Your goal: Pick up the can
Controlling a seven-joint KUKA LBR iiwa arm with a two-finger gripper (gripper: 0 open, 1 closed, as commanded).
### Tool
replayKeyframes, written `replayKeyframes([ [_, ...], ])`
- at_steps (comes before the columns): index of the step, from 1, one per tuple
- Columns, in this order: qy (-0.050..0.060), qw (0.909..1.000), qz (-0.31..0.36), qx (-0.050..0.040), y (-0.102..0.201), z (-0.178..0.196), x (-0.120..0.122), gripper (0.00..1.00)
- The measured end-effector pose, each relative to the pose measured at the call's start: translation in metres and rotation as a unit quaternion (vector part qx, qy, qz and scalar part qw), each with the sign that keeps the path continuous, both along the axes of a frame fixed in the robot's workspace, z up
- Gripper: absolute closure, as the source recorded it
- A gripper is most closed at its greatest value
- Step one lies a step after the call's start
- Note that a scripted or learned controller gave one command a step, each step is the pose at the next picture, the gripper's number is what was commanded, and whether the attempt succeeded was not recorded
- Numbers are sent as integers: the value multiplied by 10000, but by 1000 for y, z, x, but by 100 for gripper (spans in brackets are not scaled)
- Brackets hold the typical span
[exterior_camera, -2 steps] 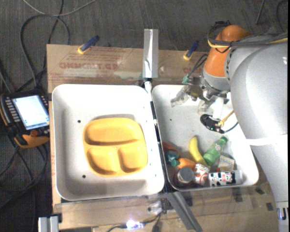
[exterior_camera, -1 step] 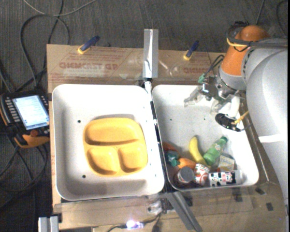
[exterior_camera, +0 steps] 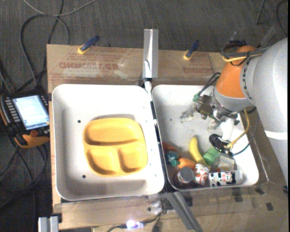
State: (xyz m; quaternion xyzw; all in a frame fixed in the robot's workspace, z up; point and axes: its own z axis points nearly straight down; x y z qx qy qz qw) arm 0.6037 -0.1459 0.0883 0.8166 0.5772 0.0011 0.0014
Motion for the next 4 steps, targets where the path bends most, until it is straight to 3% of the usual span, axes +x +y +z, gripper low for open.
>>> replayKeyframes([
  [1,-16,9996,-287,-1,-48,0,27,0],
  [2,-21,9996,-276,-20,-48,11,28,100],
  [3,25,9934,1147,-17,-56,148,11,100],
  [4,24,9885,1513,-20,-42,196,39,100],
])
